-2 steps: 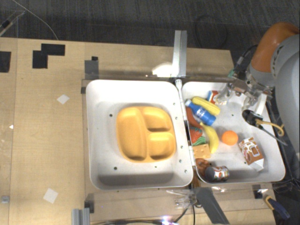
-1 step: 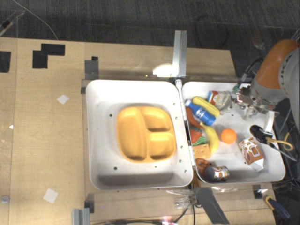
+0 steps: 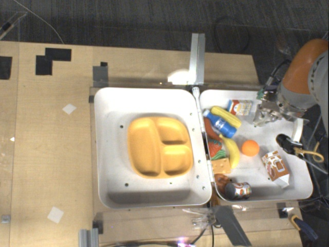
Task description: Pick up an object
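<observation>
1. Objects for picking lie in the right bin, in a loose spread to the left of and below the pincer, which hangs over that bin's upper right part.
2. The pincer's metal fingers point down and left; whether they are apart or together cannot be told from this view, and nothing is seen between them.
3. Just left of the pincer sits a small red-and-white packet.
4. Further left of it lie a yellow corn cob and a blue bottle, touching each other, against the bin's left wall.
5. Below the pincer, slightly left, rests an orange ball, apart from the fingers.
6. Beside the ball, to its left, lies a banana, with a cracker-like square under its lower end.
7. Below and right of the pincer stands a brown-and-white carton.
8. Far below it, at the bin's near edge, lies a dark can.
9. Well to the pincer's left, the left bin holds a yellow divided tray.
</observation>
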You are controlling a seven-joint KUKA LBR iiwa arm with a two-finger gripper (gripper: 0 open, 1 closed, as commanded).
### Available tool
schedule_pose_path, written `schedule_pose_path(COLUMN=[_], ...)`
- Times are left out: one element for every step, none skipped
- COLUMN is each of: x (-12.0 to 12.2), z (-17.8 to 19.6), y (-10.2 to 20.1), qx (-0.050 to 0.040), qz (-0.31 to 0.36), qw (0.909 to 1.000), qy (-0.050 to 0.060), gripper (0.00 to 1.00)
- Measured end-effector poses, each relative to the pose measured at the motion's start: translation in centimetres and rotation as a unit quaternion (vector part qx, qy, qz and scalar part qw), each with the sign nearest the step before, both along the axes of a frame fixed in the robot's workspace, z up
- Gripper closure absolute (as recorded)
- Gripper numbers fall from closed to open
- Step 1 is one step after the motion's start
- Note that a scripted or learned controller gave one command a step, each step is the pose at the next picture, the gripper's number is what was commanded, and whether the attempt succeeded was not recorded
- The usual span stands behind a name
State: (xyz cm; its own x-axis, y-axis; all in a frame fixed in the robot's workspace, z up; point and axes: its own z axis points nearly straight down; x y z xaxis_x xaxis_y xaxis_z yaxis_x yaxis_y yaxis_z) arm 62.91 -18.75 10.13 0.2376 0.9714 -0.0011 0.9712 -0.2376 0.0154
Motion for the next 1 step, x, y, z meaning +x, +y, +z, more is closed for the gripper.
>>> schedule_pose_path(x=[-9.50], z=[-1.08], y=[3.82], qx=[0.0033], qz=[-0.126], qw=[0.9920], qy=[0.001], gripper=[1.00])
